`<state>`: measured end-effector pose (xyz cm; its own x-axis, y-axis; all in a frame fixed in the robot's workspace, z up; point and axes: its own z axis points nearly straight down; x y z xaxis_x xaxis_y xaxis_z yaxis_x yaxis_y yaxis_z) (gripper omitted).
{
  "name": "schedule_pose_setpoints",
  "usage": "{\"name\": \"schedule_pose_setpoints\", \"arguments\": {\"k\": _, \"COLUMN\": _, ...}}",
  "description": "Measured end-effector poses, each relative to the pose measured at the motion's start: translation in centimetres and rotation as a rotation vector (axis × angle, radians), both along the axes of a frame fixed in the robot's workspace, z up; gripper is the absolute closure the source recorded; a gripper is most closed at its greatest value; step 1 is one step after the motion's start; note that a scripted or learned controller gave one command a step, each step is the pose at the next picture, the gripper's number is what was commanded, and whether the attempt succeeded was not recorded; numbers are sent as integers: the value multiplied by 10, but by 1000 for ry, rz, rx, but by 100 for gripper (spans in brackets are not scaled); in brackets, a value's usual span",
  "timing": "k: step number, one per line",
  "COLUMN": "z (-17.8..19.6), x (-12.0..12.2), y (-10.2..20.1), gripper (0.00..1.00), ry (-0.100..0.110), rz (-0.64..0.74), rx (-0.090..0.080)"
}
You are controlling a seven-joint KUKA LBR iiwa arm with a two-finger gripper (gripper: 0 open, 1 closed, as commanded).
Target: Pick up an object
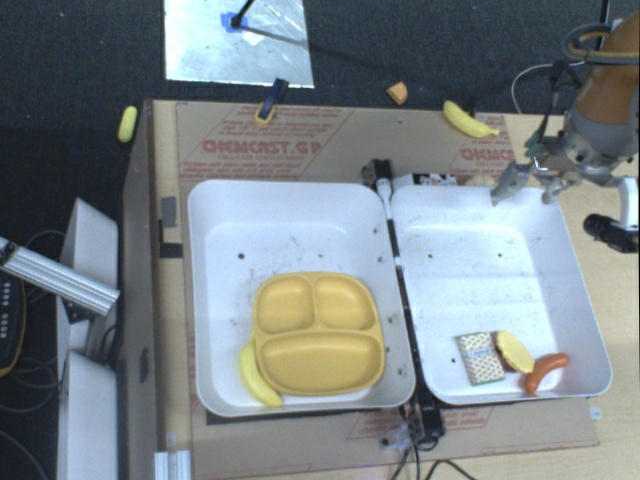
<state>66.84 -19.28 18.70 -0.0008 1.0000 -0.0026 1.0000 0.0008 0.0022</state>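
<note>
Left bin (pixel 215 268) crowded by yellow tray (pixel 318 333) and banana (pixel 258 378) at its near rim, right bin (pixel 560 258) mostly bare with card (pixel 481 357), chip (pixel 514 351), sausage (pixel 544 371) tucked near corner, gripper (pixel 527 181) spread wide, gripping nothing, over far rim, dark carpet (pixel 60 58) beyond.

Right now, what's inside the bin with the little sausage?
The right bin holds three things near its front corner: a sausage, a yellow chip-like piece and a small patterned card. The chip overlaps the card's edge.

Claw (pixel 527 180) open over right bin (pixel 560 268) far edge; sausage (pixel 545 370), chip (pixel 514 351), card (pixel 481 357) at near-right corner.
</note>
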Motion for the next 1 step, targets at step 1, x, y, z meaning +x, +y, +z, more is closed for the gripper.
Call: {"name": "schedule_pose_setpoints", "arguments": {"k": 1, "z": -103, "x": -10, "y": 83, "gripper": 0, "ry": 2, "rz": 3, "rx": 4}}
